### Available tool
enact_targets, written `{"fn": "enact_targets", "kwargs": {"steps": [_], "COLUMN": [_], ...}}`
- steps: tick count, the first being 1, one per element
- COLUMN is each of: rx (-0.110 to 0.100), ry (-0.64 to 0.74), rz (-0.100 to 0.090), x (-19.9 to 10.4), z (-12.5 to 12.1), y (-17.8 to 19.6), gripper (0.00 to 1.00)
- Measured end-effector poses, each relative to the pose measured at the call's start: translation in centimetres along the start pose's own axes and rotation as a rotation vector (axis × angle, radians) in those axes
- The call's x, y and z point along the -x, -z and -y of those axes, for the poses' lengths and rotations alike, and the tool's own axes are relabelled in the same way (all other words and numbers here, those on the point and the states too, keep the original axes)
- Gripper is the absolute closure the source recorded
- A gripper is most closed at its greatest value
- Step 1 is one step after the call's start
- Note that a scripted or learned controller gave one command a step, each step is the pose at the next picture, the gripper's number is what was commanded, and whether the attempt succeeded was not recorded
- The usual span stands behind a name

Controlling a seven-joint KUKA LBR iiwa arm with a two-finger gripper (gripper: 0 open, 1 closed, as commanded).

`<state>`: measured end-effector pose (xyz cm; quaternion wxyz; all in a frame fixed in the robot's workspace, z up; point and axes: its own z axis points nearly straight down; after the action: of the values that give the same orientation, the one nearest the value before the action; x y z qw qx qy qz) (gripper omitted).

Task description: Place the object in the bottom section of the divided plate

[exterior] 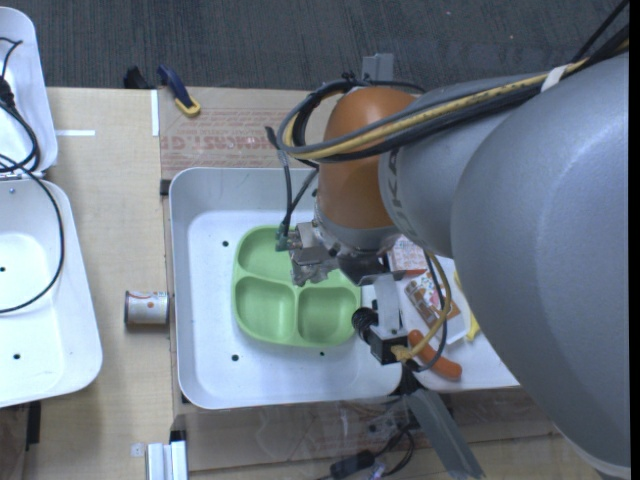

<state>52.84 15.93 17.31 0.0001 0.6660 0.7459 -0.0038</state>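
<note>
End effector (312, 260) seen over the green divided plate's (268, 308) right edge, inside the right bin (200, 268). Finger state cannot be told. Object not identifiable among clutter at the bin's right edge.

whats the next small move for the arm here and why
Probably a short shift toward the near edge of the view, then a lowering. The gripper sits over the middle of the green divided plate, about where its dividers meet, while the bottom sections lie nearer the camera. Whether it carries anything cannot be told from this angle, so the release should wait until it is over the bottom section.
</note>
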Motion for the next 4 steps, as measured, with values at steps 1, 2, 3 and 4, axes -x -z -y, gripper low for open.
{"fn": "enact_targets", "kwargs": {"steps": [1,2,3,4], "rx": [0.0,-0.003,-0.002,-0.001], "ry": [0.0,0.0,-0.242,-0.243], "rz": [0.0,0.003,-0.003,-0.003], "x": [0.0,0.2,-0.3,-0.3], "z": [0.0,0.0,5.2,5.2], "y": [0.0,0.8,0.5,0.5], "gripper": [0.0,1.0,1.0,0.0]}}
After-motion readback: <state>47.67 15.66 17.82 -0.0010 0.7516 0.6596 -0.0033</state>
